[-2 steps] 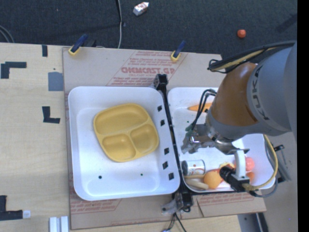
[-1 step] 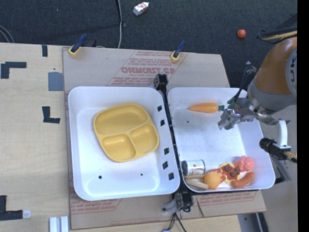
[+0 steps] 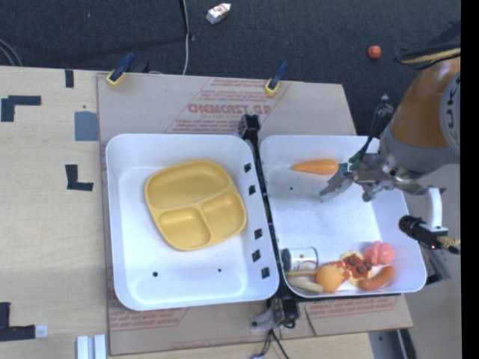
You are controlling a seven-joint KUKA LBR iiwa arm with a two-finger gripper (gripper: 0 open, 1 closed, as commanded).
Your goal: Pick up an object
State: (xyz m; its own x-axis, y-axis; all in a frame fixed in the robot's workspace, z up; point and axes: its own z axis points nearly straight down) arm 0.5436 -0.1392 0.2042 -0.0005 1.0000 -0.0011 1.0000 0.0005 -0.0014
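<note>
I see the gripper [image 3: 349, 185] low in the right bin [image 3: 329, 219], fingers apart, beside the carrot [image 3: 316, 167], lined up to grasp it.

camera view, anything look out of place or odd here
Mostly tidy. Two small things lie on the dark floor beyond the bench, away from the bins: a crumpled white scrap and a small orange ball. In the right bin, the carrot lies alone, apart from the toy food pile in the near corner.

Glossy plastic carrot [image 3: 316, 167] just left of the claw [image 3: 350, 185]; smooth white plastic bin [image 3: 329, 219] beneath; matt yellow tray [image 3: 196, 204] farther left.
</note>
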